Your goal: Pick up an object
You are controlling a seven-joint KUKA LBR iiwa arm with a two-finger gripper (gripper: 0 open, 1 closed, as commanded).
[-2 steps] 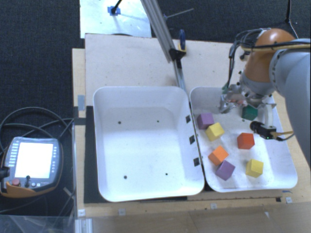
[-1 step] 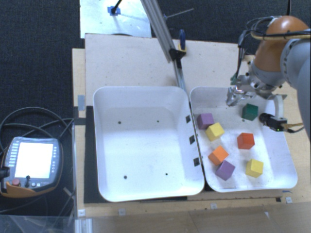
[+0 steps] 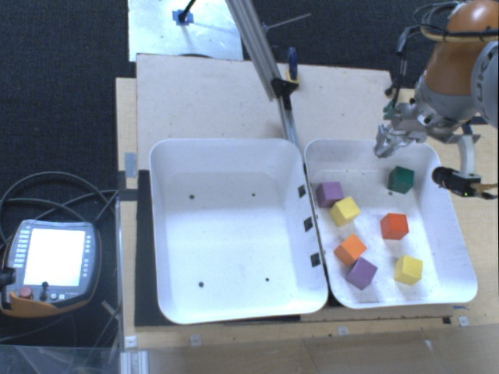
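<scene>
The right bin [image 3: 452, 232] holds several small cubes: a green one [image 3: 401, 180] near the far edge, a purple one [image 3: 329, 193], a yellow one [image 3: 345, 210], a red one [image 3: 394, 226], an orange one [image 3: 350, 249], a second purple one [image 3: 362, 273] and a second yellow one [image 3: 408, 269]. My gripper [image 3: 386, 146] hangs over the bin's far rim, a little up and left of the green cube. Nothing shows between its tips.
The left bin [image 3: 168, 209] lies beside the right one. A slanted metal pole [image 3: 257, 33] crosses the bench behind the bins. A teach pendant [image 3: 51, 267] with cables rests at the far left, off the bench.
</scene>
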